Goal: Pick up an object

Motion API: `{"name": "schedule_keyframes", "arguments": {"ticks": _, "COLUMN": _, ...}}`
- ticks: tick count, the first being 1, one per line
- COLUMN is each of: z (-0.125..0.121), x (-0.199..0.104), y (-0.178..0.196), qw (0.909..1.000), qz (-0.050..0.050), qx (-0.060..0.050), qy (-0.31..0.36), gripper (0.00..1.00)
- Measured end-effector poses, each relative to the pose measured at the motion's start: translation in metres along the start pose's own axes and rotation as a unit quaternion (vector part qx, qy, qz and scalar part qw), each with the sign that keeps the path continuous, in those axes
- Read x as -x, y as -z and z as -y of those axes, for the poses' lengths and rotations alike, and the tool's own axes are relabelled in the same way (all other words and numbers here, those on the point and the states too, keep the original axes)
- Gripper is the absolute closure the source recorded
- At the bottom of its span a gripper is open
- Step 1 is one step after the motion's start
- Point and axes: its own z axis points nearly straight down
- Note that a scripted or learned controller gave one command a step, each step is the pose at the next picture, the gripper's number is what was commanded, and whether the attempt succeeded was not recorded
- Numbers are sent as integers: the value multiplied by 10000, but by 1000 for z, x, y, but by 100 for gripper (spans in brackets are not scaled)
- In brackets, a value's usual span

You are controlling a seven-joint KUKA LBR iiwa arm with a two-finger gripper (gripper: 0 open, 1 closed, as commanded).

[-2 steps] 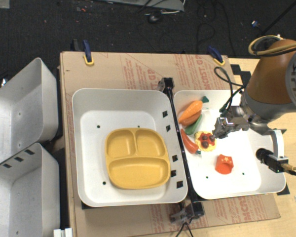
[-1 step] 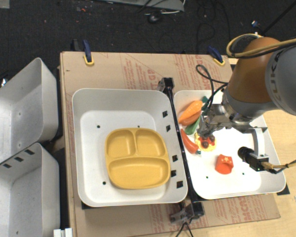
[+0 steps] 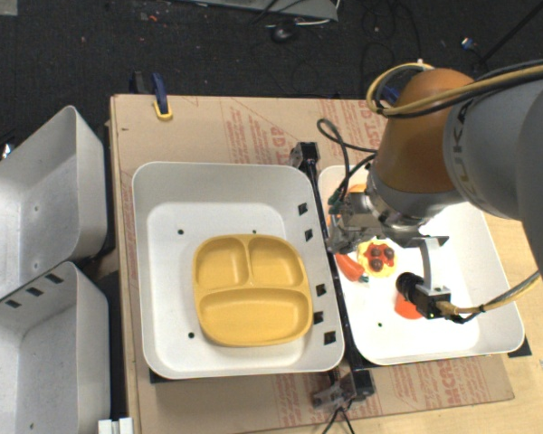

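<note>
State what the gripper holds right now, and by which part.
Cannot be told. The arm's wrist hides the gripper, which is low in the right bin over small red and orange objects; nothing shows between its fingers.

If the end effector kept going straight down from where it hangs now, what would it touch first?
Most likely the small pile of toys in the right bin, directly beneath the end effector: a yellow piece with dark red berries beside an orange one. Depth is unclear from this slanted view, so it could touch the bin floor instead.

Divided plate (image 3: 252, 289) in left bin (image 3: 154, 242); small objects (image 3: 377, 258) in right bin (image 3: 489, 324), under the arm (image 3: 452, 143)
</note>
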Motion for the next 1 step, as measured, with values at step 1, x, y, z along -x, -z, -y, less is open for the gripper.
{"name": "schedule_keyframes", "arguments": {"ticks": 1, "z": -14, "x": -46, "y": 10, "qw": 10000, "qz": 14, "qx": 6, "qy": -32, "gripper": 100}}
